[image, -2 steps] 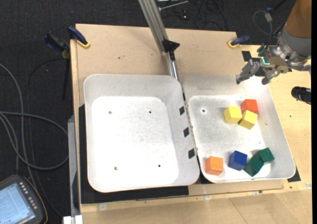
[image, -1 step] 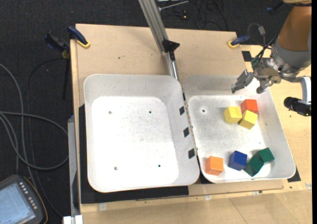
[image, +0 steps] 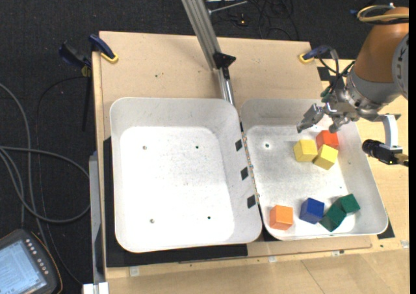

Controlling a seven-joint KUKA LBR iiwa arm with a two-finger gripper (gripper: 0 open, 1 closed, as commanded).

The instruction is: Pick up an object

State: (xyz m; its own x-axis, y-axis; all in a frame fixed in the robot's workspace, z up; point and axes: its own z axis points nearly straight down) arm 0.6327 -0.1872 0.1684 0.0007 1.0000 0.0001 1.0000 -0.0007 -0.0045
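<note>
In the right bin [image: 273, 133] lie several coloured blocks. A red block [image: 329, 138] sits near the far right, touching two yellow cubes [image: 305, 150] [image: 325, 156] just in front of it. Along the near edge are an orange cube [image: 281, 216], a blue cube [image: 312, 210] and two green blocks [image: 349, 203] [image: 333, 217]. My gripper [image: 323, 122] hangs just behind and above the red block, open, with its fingers spread and nothing between them.
The left bin [image: 172, 169] lies beside the right one, with black clips along their shared wall. A metal pole [image: 198, 16] slants in from the back towards the bins' junction. Clamps sit at the bench's back corners.
</note>
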